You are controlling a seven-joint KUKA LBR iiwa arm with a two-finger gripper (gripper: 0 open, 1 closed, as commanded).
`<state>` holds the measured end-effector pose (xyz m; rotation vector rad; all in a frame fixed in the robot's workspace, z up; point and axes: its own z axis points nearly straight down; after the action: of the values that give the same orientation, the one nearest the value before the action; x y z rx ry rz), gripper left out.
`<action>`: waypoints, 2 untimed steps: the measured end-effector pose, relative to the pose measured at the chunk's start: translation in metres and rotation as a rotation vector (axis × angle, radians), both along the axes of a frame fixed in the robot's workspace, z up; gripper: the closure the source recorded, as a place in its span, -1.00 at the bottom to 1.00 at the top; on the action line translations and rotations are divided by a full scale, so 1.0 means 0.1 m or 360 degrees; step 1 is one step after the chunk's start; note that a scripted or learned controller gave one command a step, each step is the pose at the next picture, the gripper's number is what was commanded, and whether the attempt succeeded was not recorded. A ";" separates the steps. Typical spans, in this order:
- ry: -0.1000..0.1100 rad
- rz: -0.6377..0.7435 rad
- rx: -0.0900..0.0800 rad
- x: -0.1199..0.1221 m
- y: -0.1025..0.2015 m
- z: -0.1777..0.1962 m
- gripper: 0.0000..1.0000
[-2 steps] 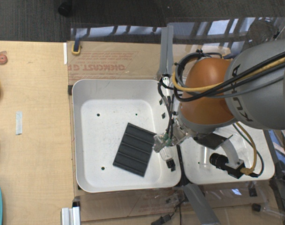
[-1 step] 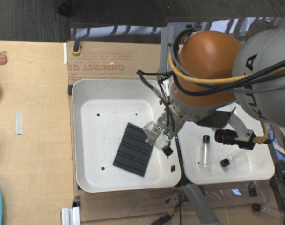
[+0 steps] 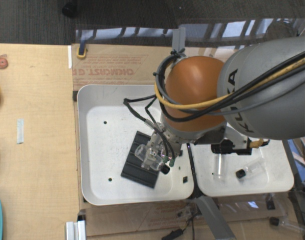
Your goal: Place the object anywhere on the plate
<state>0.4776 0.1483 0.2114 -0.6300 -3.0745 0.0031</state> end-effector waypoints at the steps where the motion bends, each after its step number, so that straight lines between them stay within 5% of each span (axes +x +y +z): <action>1: -0.0001 0.0001 0.0000 0.00 0.00 0.00 -1.00; 2: -0.0007 -0.0016 0.0001 0.51 0.45 0.45 -1.00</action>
<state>0.5286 0.1935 0.2567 -0.6464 -3.0752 0.0009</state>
